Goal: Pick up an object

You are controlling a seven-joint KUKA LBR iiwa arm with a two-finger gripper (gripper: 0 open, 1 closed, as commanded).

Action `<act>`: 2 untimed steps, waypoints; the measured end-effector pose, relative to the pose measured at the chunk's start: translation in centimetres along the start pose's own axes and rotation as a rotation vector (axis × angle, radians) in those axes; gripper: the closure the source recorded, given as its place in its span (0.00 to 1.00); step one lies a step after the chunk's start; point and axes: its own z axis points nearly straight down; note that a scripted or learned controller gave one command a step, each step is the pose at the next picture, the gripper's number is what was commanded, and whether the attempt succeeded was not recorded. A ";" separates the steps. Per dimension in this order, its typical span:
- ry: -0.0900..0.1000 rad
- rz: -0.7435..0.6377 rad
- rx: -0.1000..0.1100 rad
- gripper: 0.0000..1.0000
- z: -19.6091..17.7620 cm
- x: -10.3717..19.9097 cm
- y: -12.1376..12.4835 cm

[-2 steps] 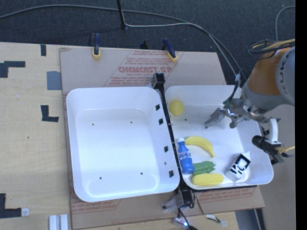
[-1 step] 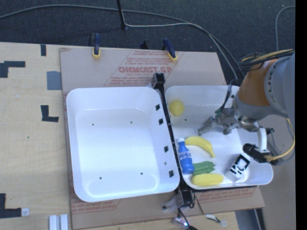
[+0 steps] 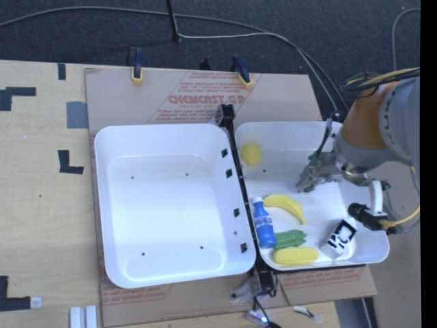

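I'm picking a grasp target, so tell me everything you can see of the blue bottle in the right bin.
The blue bottle is small, seemingly plastic, with a white cap and a pale label band near its upper end. It lies on its side along the right bin's left wall, cap pointing away from the camera. Its lower end meets the green vegetable; the banana lies just right. The end effector is apart from it.

Even, fairly bright overhead light here, and the two white bins (image 3: pixel 164 203) glare close to washed out, with only soft grey shading along their inner walls. Shadows stay faint and short under the objects in the right-hand bin. The whole frame is slightly soft and grainy, the dark floor (image 3: pixel 82 12) murky.
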 end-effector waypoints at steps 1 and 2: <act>-0.001 -0.001 -0.006 1.00 -4.7 0.2 1.0; -0.002 -0.001 -0.008 1.00 -10.5 0.4 0.8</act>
